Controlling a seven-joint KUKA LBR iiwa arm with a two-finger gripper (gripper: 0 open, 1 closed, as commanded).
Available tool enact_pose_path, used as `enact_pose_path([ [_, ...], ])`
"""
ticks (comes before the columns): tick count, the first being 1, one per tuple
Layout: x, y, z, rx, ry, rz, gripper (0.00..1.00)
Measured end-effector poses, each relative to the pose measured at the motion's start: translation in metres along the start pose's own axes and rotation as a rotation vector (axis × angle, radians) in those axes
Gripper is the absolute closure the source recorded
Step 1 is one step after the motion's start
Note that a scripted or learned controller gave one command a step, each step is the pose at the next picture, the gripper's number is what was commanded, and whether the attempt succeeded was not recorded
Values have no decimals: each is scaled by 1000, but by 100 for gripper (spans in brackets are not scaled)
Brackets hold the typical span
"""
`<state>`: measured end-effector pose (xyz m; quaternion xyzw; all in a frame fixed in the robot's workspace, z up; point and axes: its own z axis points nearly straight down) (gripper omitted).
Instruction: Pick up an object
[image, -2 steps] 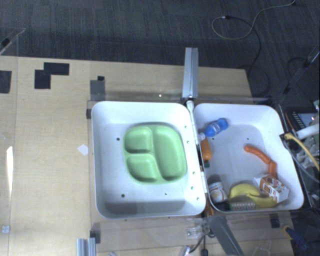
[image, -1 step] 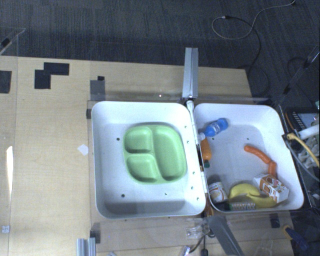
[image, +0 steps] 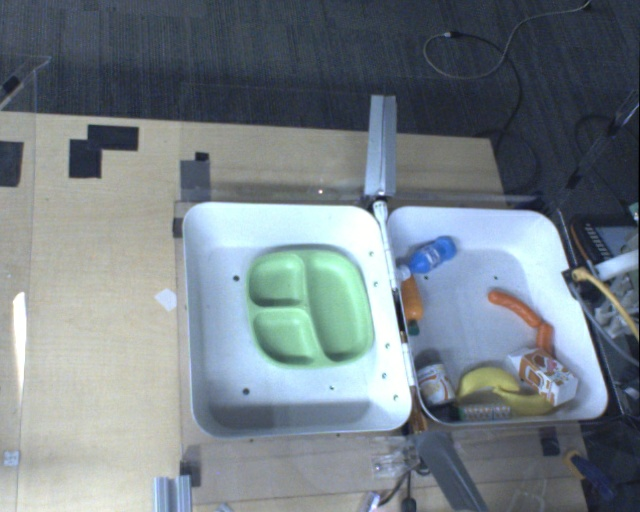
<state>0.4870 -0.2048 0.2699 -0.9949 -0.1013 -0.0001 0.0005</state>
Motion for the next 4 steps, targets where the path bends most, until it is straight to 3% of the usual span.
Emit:
enact_pose_path([
  [2,6,-27,-4,1,-2,-4,100],
  [4,7,-33,0,0,0,-2,100],
])
